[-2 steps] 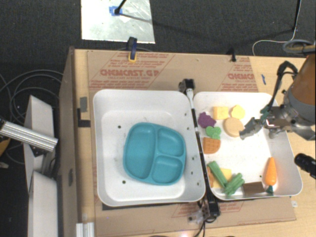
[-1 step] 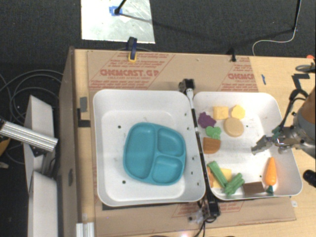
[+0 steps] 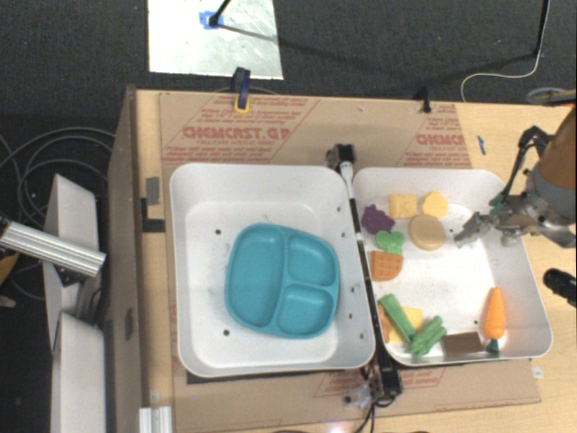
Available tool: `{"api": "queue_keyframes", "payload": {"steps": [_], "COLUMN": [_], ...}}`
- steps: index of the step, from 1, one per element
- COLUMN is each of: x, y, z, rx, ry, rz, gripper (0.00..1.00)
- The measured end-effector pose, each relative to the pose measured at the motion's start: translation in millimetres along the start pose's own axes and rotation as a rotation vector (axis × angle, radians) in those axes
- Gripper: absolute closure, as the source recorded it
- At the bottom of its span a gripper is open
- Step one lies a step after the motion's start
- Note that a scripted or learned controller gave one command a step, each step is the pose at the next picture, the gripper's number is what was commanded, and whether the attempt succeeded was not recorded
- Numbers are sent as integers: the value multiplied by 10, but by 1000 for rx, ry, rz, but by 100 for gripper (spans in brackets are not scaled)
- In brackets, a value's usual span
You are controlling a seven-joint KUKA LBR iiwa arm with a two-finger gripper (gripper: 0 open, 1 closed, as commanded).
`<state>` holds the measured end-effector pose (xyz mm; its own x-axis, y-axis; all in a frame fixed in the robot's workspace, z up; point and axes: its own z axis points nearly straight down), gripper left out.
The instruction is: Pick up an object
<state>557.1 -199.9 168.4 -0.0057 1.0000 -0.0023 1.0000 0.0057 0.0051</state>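
The right bin (image 3: pixel 518 269) holds several toy foods. Along its far side lie purple grapes (image 3: pixel 376 216), a yellow cheese block (image 3: pixel 403 206), a yellow-orange round fruit (image 3: pixel 435 205) and a tan round biscuit (image 3: pixel 427 233). A green piece (image 3: pixel 389 240) and an orange waffle (image 3: pixel 385 265) sit by the left wall. Near the front are green pods (image 3: pixel 413 326), a brown bar (image 3: pixel 461 342) and an orange carrot (image 3: pixel 493 312). My gripper (image 3: pixel 487 226) hangs over the bin's far right part, just right of the biscuit, with nothing seen in it.
The left bin (image 3: pixel 194 242) holds a teal divided plate (image 3: pixel 282 280). A black clip (image 3: pixel 342 158) sits at the far end of the divider between the bins. Cardboard lies under both bins. Cables and a metal rail lie off the bench to the left.
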Motion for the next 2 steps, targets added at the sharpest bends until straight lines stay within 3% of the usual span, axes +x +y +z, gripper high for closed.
{"api": "queue_keyframes", "payload": {"steps": [1,2], "x": [263,164], "y": [295,-138], "z": [260,669], "rx": [2,9], "ry": [3,3], "rz": [-2,6], "gripper": [0,0]}}
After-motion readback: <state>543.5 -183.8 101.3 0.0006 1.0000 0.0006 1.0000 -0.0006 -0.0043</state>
